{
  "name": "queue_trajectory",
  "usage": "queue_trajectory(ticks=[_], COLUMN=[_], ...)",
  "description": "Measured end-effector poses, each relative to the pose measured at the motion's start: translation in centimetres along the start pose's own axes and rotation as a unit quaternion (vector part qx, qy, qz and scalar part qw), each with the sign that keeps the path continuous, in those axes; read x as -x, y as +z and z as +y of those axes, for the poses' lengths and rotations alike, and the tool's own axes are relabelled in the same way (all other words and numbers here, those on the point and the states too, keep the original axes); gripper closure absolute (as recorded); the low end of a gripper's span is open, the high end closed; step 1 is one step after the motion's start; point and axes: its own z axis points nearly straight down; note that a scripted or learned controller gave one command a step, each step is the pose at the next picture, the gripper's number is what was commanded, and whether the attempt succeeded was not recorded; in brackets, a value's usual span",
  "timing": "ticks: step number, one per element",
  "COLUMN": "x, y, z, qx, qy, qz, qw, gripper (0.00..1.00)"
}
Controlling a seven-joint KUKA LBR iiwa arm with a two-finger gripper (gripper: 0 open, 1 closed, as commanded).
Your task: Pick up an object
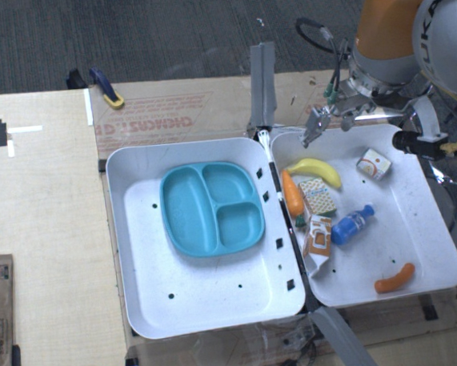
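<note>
Arm (405,16) reaching in from right, wrist high; pincer (325,123) empty, fingers spread.

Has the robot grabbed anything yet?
Not yet. Nothing is done: the yellow banana, blue plastic bottle and orange sausage-shaped toy all lie in the right white bin. The gripper hovers at that bin's back edge, carrying nothing. The whole pick is left.

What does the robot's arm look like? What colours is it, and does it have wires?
The grey robot arm is thick and rounded, with a wide orange band around it above the wrist. Below that sits a pale metal wrist part. A black cable loops out beside it, and thin green wires show near the small silvery two-finger gripper at the end.
</note>
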Motion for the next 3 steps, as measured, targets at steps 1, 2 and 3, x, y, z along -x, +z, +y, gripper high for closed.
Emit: queue_trajectory(ticks=[1, 2, 3], x=[1.81, 2.0, 1.99], y=[11.79, 11.19, 11.19], z=[-8.51, -8.49, -8.49], qx=[-0.001, -0.002, -0.002], qy=[0.023, 0.026, 0.025], qz=[0.001, 0.001, 0.001], qw=[0.9997, 0.9997, 0.9997], gripper=[0.0, 1.0, 0.0])
